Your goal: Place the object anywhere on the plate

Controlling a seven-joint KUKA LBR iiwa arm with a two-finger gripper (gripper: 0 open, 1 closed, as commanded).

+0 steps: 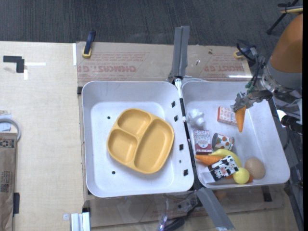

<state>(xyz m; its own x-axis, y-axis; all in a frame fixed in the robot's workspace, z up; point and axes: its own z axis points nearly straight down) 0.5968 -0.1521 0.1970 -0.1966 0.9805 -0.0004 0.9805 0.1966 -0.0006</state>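
I see the gripper over the right bin, fingers closed on an orange carrot hanging point-down. Yellow plate sits in the left bin, well apart.

Matt yellow plastic plate, smooth white plastic bins, pale wood bench

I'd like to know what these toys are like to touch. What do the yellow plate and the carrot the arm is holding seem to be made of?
The divided plate looks like moulded plastic with a matte finish: uniform yellow, rounded rims. The carrot, hanging point down from the end effector, looks like smooth plastic or rubber play food; which one can't be told.
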